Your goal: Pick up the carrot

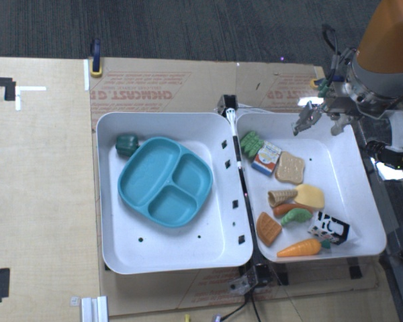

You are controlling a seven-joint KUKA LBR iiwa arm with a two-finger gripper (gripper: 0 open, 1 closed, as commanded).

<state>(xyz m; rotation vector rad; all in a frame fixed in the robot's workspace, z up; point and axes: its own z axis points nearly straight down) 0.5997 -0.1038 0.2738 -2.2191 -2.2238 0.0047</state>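
The carrot (300, 248) lies well below our gripper (320, 117) in the picture, its long axis crosswise, tip pointing left; our fingers are spread and hold nothing.

A blue divided plate (165, 182) lies in the left bin (114, 247), with a small dark green item (126, 144) just beyond its upper-left edge. Well to the right of the plate, in the neighbouring bin (359, 159), sit a green toy (251, 143), a small carton (266, 158), a toast slice (290, 168), a cone (281, 196), a yellow wedge (310, 196) and a black-and-white piece (329, 227).
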